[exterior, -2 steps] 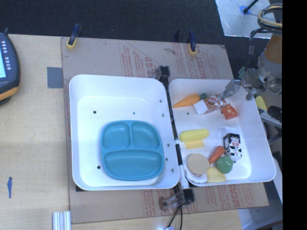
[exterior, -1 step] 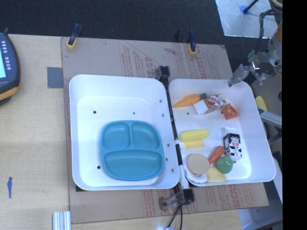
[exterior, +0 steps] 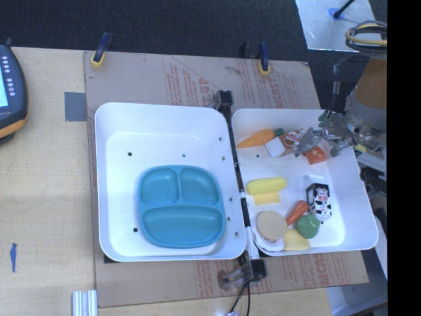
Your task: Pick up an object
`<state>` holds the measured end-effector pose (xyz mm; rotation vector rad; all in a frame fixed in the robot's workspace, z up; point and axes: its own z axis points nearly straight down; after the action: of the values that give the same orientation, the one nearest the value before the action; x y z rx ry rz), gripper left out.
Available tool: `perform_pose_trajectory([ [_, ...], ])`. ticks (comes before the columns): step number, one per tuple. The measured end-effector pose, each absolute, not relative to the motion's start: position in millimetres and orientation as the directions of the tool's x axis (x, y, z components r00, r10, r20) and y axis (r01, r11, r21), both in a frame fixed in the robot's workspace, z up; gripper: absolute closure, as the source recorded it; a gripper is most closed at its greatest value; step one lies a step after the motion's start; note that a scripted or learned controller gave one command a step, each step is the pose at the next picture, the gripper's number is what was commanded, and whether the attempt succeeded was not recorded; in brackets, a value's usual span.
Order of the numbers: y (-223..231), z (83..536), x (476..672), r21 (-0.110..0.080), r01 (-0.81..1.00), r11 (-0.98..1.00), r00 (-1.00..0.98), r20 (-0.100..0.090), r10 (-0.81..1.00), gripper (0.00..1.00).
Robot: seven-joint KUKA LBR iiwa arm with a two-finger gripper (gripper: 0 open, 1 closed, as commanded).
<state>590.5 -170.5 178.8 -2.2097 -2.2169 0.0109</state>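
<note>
Toy food crowds the near corner of the right bin [exterior: 342,242], under the hand's reach.
Nearest sit a tan round cookie [exterior: 270,225], a yellow piece [exterior: 296,241] and a green ball [exterior: 308,226]. Farther back, the toy carrot [exterior: 256,137] lies with its long axis nearly level, tip pointing left, green end toward the hand [exterior: 320,139], which hovers just right of it over a red piece [exterior: 315,155]; whether it grips I cannot tell. Left bin holds a blue divided plate [exterior: 181,206].
</note>
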Motion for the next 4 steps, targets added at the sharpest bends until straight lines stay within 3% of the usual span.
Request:
perform_pose_trajectory([
  [1, -168.4, 179.4, 659.2, 0.003, 1.000, 0.007, -0.007, -0.001, 1.000, 0.00],
  [2, -132.4, 86.3, 567.6, -0.017, 1.000, 0.003, -0.003, 0.004, 1.000, 0.00],
  [3, -167.8, 91.6, 499.1, -0.008, 1.000, 0.000, 0.000, 0.000, 1.000, 0.00],
  [4, -167.0, 102.1, 502.4, -0.004, 1.000, 0.006, -0.006, -0.001, 1.000, 1.00],
])
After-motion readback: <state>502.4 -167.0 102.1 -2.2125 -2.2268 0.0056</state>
